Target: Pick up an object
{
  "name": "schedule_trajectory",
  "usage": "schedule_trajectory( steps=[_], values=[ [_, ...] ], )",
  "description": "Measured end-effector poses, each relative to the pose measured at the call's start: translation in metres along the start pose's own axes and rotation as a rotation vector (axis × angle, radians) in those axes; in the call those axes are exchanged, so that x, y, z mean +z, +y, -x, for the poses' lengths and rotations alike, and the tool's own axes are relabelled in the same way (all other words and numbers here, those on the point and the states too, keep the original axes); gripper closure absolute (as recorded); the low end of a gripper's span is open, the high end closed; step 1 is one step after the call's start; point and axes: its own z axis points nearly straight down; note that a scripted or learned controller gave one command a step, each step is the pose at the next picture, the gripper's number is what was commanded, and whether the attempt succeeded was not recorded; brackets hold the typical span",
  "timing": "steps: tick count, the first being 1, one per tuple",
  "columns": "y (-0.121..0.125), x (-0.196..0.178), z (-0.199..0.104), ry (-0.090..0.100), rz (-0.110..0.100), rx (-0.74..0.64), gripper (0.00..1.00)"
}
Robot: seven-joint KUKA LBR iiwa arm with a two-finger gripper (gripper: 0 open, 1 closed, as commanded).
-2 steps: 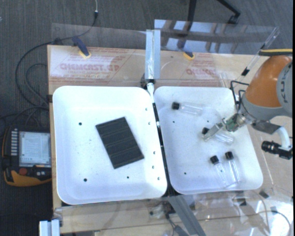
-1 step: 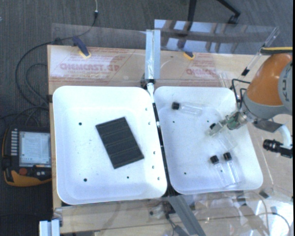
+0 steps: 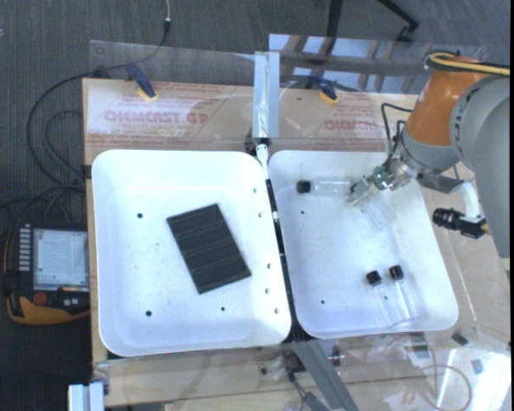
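Left bin (image 3: 120, 178): a dark ribbed slab (image 3: 208, 247) lies tilted near its middle.
Right bin (image 3: 325, 315): a clear vial (image 3: 324, 187) lies near the far wall; two black-capped vials (image 3: 387, 291) lie side by side toward the near right corner.
Gripper (image 3: 362, 190): low over the right bin's far side, just right of the clear vial; jaw state cannot be told.

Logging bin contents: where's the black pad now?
Black pad lies mid left bin, tilted, apart from the walls.
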Motion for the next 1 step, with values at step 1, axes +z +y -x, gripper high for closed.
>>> schedule_trajectory(
  steps=[1],
  values=[
    [-0.001, 0.0014, -0.0005, 0.002, -0.004, 0.0, 0.0]
  ],
)
